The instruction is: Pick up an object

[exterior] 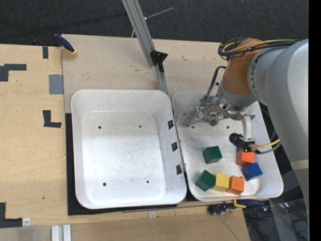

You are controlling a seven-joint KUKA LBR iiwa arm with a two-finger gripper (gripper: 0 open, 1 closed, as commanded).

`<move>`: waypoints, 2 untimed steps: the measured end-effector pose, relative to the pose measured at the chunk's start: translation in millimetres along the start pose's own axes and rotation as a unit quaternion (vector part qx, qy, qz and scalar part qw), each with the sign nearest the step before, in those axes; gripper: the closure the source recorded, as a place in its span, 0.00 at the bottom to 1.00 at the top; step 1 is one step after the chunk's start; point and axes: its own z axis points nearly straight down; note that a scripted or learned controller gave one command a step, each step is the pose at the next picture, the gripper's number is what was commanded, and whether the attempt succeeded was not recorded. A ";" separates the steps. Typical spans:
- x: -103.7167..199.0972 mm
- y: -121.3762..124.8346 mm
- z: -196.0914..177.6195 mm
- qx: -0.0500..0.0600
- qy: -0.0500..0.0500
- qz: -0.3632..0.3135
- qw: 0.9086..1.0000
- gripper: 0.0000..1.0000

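Pale wooden bench (30, 134), two white bins (85, 109), dark floor (200, 9) behind, gripper (199, 115) over right bin, grip state unclear

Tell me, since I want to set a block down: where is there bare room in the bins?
The left bin offers a wide bare floor. In the right bin, blocks crowd the near right corner and the gripper hangs over the far end.

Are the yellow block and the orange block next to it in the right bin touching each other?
Touching. The camera view shows the yellow block and the orange block side by side with no white bin floor visible between their facing edges.
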 end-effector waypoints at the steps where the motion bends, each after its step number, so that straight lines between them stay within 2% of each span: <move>1: 0.9 1.3 -13.4 -0.002 0.000 -0.001 1.000 1.00; 2: -2.5 4.6 -56.8 -0.005 0.000 0.000 1.000 1.00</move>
